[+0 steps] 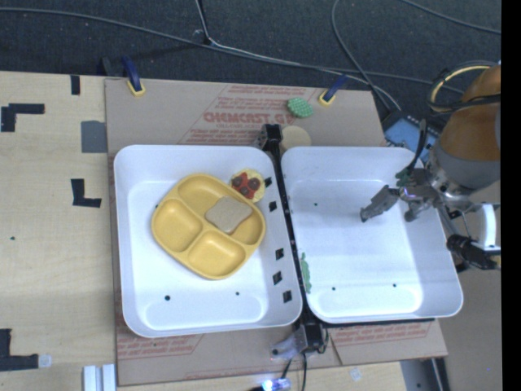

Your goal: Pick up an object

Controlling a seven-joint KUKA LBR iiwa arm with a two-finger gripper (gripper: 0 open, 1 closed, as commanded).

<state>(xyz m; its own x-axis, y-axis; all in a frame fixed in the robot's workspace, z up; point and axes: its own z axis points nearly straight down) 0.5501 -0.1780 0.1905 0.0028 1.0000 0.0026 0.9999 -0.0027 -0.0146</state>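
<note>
While the gripper (pixel 391 204) hangs open and unladen at right of frame, the yellow plate (pixel 208 226) lies well apart leftward

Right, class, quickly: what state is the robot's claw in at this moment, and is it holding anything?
Claw: open, holding nothing, over the right bin.
</note>
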